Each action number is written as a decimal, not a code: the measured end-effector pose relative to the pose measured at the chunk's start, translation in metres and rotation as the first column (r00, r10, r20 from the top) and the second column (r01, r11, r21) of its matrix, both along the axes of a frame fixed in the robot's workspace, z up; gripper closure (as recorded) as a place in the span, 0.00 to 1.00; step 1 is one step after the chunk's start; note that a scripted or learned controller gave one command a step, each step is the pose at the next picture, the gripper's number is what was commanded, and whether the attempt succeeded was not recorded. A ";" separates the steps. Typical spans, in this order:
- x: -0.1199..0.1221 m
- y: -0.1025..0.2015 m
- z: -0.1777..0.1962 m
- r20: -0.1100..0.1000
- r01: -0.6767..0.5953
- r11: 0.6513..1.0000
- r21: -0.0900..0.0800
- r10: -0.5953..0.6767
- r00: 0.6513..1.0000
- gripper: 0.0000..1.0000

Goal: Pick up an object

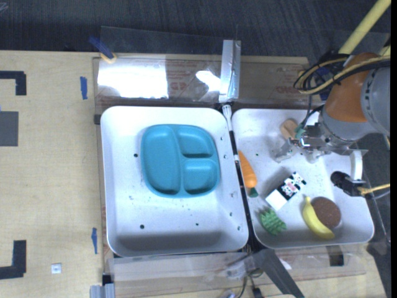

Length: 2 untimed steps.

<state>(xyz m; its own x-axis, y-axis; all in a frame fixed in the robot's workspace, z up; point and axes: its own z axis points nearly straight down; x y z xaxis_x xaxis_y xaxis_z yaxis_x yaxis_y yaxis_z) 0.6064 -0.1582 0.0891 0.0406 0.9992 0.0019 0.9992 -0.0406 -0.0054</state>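
The gripper (296,146) hangs low in the right bin (260,126), fingers spread and empty. The carrot (247,171) lies just left of it; the closing fingers could nudge it away against the bin wall.

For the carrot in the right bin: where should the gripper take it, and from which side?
Probably the carrot at mid-length, coming straight down, fingers closing across its narrow width. It lies flat and lengthwise along the right bin's left wall, green end toward the camera, so the wall-side finger has little room. The gripper is above the bin's far part.
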 end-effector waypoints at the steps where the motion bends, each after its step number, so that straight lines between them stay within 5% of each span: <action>1: -0.096 0.021 -0.001 0.008 -0.010 1.000 -0.001 0.010 1.000 0.00; 2: -0.124 0.066 -0.001 0.015 0.063 0.998 -0.004 -0.063 0.998 0.00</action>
<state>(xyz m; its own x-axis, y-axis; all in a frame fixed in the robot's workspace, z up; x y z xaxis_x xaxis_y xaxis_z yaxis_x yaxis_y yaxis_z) 0.4820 -0.0919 0.0883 0.1033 0.9947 -0.0013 0.9946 -0.1033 0.0095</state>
